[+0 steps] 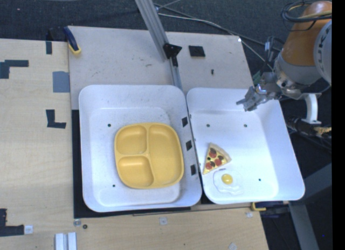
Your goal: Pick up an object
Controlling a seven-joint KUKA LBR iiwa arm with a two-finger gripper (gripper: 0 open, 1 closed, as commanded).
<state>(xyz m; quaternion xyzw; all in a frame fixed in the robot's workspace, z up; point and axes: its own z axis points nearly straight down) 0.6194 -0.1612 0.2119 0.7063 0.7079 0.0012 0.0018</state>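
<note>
Gripper (249, 103) over right bin (280, 152) far edge, holding nothing

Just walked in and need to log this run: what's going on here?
The arm's gripper hangs over the far right part of the right bin, with nothing seen between its fingers. A toy pizza slice and fried egg lie at that bin's near left. A yellow divided plate sits in the left bin.

Two white bins (91, 103), one yellow divided plate (149, 155), one pizza slice (215, 158), one fried egg (227, 182).
</note>
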